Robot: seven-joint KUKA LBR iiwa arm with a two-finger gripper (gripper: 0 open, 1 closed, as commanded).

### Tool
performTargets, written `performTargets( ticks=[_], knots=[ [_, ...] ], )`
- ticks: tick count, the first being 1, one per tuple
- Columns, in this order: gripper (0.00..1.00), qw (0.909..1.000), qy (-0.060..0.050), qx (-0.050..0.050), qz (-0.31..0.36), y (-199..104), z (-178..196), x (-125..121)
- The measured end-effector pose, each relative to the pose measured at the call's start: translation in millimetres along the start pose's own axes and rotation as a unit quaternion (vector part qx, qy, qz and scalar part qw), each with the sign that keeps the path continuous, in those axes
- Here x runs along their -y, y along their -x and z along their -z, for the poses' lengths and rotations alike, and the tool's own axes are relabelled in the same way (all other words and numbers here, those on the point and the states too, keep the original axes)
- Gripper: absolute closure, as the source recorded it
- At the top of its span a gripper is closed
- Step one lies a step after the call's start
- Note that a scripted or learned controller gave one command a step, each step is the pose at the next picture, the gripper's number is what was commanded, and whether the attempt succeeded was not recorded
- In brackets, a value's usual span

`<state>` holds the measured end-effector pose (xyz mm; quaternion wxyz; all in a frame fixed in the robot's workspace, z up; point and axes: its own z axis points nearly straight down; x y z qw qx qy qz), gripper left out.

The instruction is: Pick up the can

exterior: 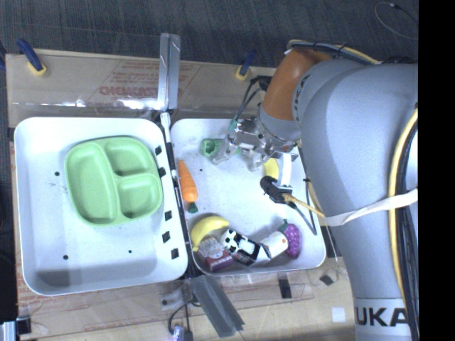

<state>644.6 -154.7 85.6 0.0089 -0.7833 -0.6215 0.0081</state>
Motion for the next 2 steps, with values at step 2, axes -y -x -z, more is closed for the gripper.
performTargets(
  ticks=[2],
  knots=[
    [0.00, 0.9706, 0.005, -0.002, -0.241, -16.9, -0.4, 100.8]
  ],
)
